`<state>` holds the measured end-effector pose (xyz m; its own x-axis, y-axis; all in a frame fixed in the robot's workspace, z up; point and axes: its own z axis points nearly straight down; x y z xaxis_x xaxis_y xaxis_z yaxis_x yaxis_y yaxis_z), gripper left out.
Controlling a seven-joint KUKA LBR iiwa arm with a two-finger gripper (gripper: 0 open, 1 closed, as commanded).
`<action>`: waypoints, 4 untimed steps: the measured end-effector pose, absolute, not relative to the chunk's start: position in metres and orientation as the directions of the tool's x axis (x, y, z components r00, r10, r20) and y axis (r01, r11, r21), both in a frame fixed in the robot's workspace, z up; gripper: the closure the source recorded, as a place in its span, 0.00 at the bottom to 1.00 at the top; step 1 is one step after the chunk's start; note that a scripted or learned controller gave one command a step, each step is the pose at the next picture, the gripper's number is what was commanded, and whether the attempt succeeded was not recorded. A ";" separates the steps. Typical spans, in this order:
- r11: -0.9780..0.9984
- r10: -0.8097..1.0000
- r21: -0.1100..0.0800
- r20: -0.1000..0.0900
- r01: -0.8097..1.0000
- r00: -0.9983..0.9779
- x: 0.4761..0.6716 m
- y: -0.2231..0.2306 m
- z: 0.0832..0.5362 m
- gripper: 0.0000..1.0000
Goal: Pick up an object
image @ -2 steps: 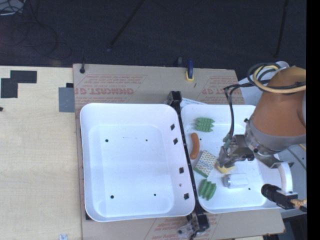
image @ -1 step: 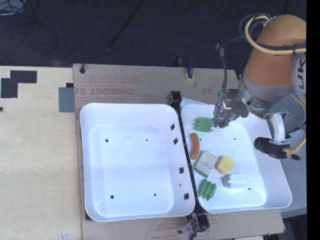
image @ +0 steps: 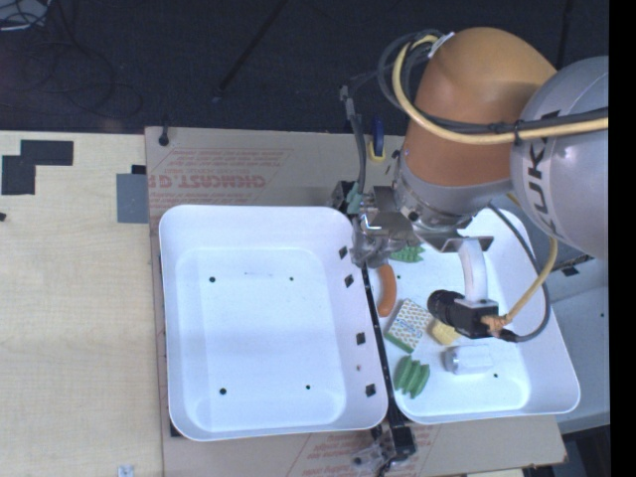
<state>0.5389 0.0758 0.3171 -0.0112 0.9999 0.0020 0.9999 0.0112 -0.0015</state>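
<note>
My gripper [image: 370, 244] hangs low over the left edge of the right bin [image: 542, 391], close to the wall between the two bins. Just below it lies an orange elongated object [image: 386, 291]. A green leafy piece [image: 406, 254] sits partly hidden beside the gripper on its right. Further toward the front lie a pale green-and-white block [image: 404, 324], a small yellow piece [image: 444, 333], a dark green ridged object [image: 411, 376] and a white-grey object [image: 469, 362]. Nothing is visibly held.
The left bin [image: 179, 266] stands to the left, sharing a wall with the right one. The arm's orange band and grey body [image: 477, 97] cover the back of the right bin. A black cable fitting [image: 455, 309] with a white strap hangs over the bin's middle.
</note>
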 end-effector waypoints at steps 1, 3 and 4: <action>0.002 1.000 -0.007 0.000 1.000 -0.002 0.540 0.069 0.325 1.00; 0.005 1.000 0.001 0.001 1.000 -0.005 0.512 0.085 0.378 1.00; -0.003 1.000 -0.007 -0.001 1.000 0.003 0.474 0.042 0.355 1.00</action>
